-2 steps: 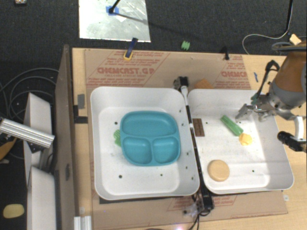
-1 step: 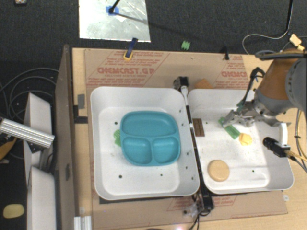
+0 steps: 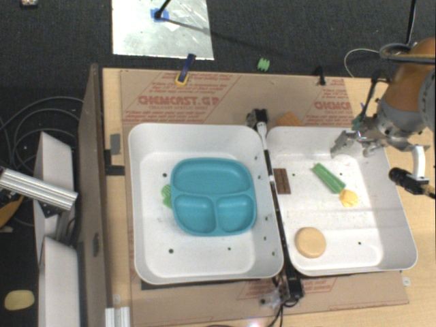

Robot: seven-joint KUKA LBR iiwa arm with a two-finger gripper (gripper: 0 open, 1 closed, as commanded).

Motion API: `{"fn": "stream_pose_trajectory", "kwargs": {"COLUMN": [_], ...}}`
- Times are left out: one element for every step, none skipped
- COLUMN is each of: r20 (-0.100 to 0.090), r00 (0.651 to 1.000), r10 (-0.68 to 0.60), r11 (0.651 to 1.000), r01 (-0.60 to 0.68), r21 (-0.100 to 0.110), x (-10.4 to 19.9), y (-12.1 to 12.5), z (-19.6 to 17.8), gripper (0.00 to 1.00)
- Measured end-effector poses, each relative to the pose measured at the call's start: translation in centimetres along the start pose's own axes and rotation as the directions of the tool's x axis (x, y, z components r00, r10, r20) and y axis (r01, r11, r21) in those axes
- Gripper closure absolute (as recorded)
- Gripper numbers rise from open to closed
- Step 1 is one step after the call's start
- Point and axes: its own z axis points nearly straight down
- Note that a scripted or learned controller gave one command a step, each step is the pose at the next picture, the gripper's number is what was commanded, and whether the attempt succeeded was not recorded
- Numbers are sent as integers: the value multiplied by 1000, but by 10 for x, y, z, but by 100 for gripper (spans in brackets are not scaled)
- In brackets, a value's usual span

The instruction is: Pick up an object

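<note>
Nearest, front of the right bin (image 3: 392, 251): a tan round disc (image 3: 310, 242), flat, smooth, matte, looks like a toy cookie or bun; can't tell which. It lies near the bin's front-left corner, clear of the walls.

Further back, mid right bin: a green stick-shaped piece (image 3: 328, 177), flat and oblong, lying on a diagonal. Its lower end touches or nearly touches a small yellow lumpy piece (image 3: 349, 197); could be one toy vegetable, can't resolve it. Both look like plastic.

Left bin (image 3: 146, 203): a blue-teal divided plate (image 3: 213, 195), three compartments, rounded corners, smooth moulded plastic. A small green item (image 3: 166, 195) pokes out from under its left edge, mostly hidden.

Both bins are shallow, white, thin-walled plastic with small dark holes in the floor. They sit side by side on brown cardboard (image 3: 204, 97) with red print.

Far right: gripper (image 3: 357, 140) over the right bin's back edge, metallic, above and behind the green stick, not touching any object. Nothing between the fingers; open or clenched, cannot tell at this resolution.
</note>
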Motion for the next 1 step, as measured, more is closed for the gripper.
{"fn": "stream_pose_trajectory", "kwargs": {"r20": [-7], "r00": [1000], "r10": [-2], "r11": [1000], "r01": [2], "r21": [13], "x": [54], "y": [-27], "z": [40], "gripper": [0]}}
